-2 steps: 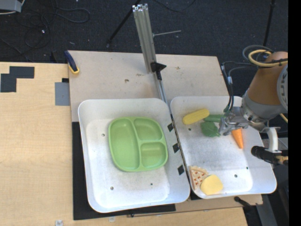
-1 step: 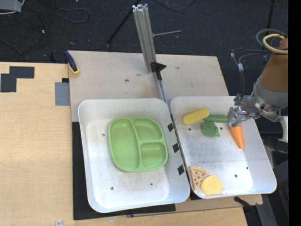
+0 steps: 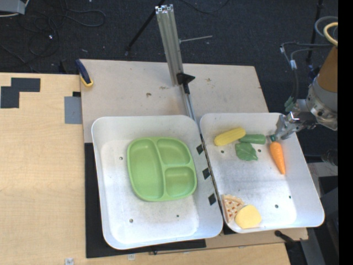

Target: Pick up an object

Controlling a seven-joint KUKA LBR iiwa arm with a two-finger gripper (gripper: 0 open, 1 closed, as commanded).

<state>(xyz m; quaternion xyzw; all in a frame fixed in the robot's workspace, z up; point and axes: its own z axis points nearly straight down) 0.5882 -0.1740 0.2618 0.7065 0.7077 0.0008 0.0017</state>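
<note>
On a table (image 3: 138,87) bearing two white bins, the claw (image 3: 282,130) is seen poised at the leafy top of a toy carrot (image 3: 277,157) in the right bin (image 3: 265,208). Whether it is parted cannot be told; a descent and closure would be needed next.

Orange carrot (image 3: 278,157) lying flat near right bin's far right side, green top end pointing up-left, tapered tip toward the near edge; yellow corn cob (image 3: 229,136) to its left, a dark green leafy piece (image 3: 248,146) between them, all apart
</note>
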